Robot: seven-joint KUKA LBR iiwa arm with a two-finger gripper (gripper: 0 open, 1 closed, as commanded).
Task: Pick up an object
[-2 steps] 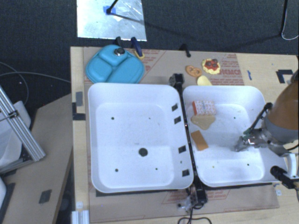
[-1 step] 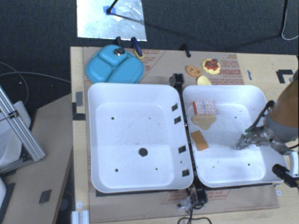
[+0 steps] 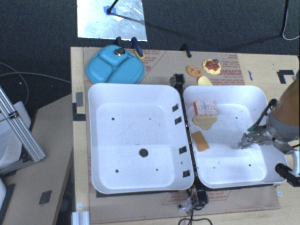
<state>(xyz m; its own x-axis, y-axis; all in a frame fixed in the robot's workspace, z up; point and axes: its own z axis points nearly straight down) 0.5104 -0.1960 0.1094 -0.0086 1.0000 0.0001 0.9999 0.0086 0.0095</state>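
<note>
Objects in right bin point(image 3: 255, 95), right-center of frame: orange block point(image 3: 200, 140) nearest, tan flat piece point(image 3: 205, 122) above it, red-white box point(image 3: 206, 108) farther up. Gripper point(image 3: 244, 142) low over bin floor at right, apart from objects; grip state cannot tell. Left bin point(image 3: 101, 95): dark disc point(image 3: 143, 153). Blue tray point(image 3: 115, 66) at upper left, beyond bins.

Dark carpet floor point(image 3: 37, 27) w/ shiny foil sheet point(image 3: 111, 13) — tan bench point(image 3: 56, 139).

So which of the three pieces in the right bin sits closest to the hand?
The orange slab, lowest of the three; the tan piece and patterned box lie further up from the hand.
</note>
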